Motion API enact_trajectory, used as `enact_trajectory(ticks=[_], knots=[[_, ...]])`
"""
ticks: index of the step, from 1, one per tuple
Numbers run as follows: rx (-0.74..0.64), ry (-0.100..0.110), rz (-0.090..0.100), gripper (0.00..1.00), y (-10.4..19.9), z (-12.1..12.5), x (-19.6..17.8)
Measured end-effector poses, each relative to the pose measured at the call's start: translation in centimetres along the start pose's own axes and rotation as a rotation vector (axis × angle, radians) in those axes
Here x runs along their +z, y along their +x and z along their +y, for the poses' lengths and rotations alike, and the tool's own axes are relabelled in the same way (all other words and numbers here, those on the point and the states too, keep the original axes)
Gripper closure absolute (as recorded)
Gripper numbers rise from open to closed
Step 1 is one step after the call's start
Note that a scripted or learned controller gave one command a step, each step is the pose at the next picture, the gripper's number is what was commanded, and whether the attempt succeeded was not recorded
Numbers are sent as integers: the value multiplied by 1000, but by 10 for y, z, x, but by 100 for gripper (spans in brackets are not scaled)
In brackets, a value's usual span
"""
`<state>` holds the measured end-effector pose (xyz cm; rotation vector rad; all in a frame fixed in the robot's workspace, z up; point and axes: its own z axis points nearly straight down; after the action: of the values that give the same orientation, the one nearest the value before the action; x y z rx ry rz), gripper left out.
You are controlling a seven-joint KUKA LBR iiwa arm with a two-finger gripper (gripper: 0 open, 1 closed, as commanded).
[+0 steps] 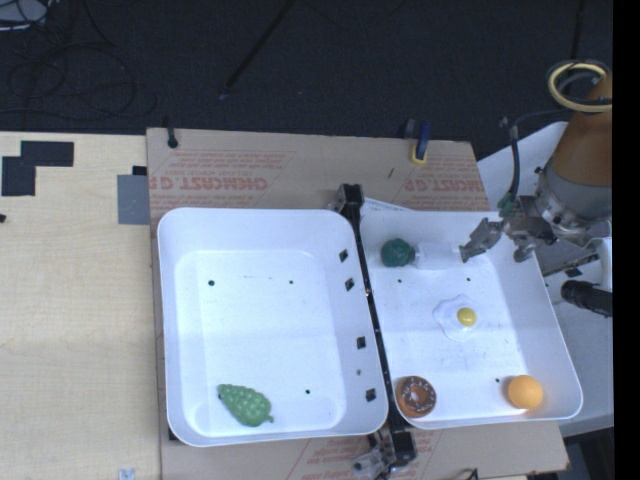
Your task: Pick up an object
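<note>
End effector: the end effector [497, 238] hangs over the upper right part of the right bin, fingers spread apart, nothing between them.
Arm: grey wrist with the orange band [585, 138] above it, coming in from the right edge, over the bin's far right corner.
Right bin: the right bin [555, 318] carries four things, all well apart from one another.
Green ball: a dark green ball [397, 253] sits near the bin's upper left corner, left of the end effector and clear of it.
Fried egg: a toy fried egg [462, 319], white with a yellow yolk, lies about mid-bin, below the end effector, not touched.
Donut: a chocolate donut [415, 396] with sprinkles rests at the lower left corner, close against the front wall.
Orange: an orange [524, 392] sits near the lower right corner, just inside the front rim.
Left bin: the left bin [180, 298] has one item.
Grapes: a green grape bunch [245, 405] lies in the lower part, near the front wall.
Divider: the two bins meet along a black clipped seam [362, 298] running down the middle.
Under the bins: a cardboard sheet [290, 173] with red print, lying on the pale wood desk [70, 328].
Clamp: a blue and yellow clamp [421, 143] grips the cardboard's far edge.
</note>
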<state>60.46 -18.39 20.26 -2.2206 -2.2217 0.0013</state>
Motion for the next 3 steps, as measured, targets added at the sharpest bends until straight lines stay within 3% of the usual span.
enact_trajectory(ticks=[1, 2, 3], knots=[[-5, 6, 3, 0, 69, 8, 122], [-3, -7, 0, 0, 95, 42, 39], [-7, 3, 4, 0, 183, -12, 4]])
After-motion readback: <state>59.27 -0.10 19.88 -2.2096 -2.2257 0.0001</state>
